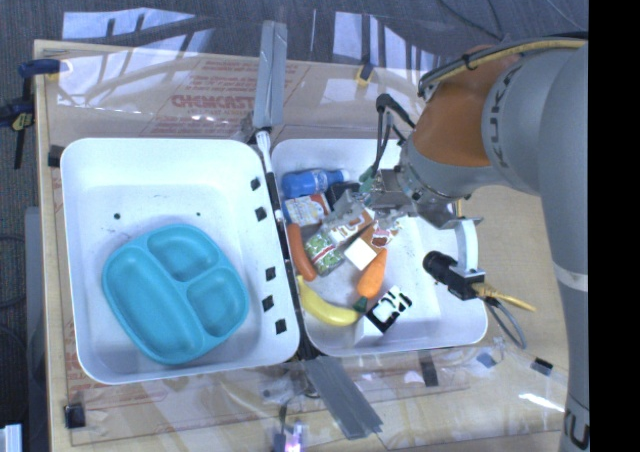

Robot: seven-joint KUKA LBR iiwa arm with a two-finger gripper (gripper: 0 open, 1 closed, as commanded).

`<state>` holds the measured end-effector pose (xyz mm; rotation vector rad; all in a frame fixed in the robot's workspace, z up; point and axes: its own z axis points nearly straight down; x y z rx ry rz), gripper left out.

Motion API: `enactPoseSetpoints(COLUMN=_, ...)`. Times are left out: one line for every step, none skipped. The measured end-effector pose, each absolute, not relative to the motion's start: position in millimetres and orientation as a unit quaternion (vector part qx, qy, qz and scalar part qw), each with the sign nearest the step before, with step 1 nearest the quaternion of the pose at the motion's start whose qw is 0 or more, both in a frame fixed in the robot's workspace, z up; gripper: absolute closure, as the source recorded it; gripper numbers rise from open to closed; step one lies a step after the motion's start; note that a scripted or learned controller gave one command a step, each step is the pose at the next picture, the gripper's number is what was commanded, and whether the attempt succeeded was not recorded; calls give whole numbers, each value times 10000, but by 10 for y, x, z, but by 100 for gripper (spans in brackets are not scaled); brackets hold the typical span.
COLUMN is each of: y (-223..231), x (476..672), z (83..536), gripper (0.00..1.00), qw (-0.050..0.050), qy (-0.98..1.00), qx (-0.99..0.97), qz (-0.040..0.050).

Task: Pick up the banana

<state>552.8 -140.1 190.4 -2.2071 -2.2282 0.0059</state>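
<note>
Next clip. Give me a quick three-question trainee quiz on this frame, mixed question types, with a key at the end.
1. True or false: the banana lies in the left bin.
2. Which thing lies in the left bin? A) a carrot B) a blue divided plate C) a blue bottle
3. Fill in: beside the banana, toward the arm's side, lies an orange ____.

Key
1. False: it lies in the right bin, near its front edge.
2. B. The carrot and the blue bottle are in the right bin.
3. Carrot. The gripper is over the pile, farther back than the banana.
</note>
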Motion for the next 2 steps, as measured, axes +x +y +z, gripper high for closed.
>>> enactPoseSetpoints(y=-1259, x=5040, z=908, gripper=0, qw=-6, qy=-7388, qx=-6739, qz=28)
enactPoseSetpoints(y=-1112, x=4838, z=2210, gripper=0, qw=-1, qy=-7338, qx=-6794, qz=1)
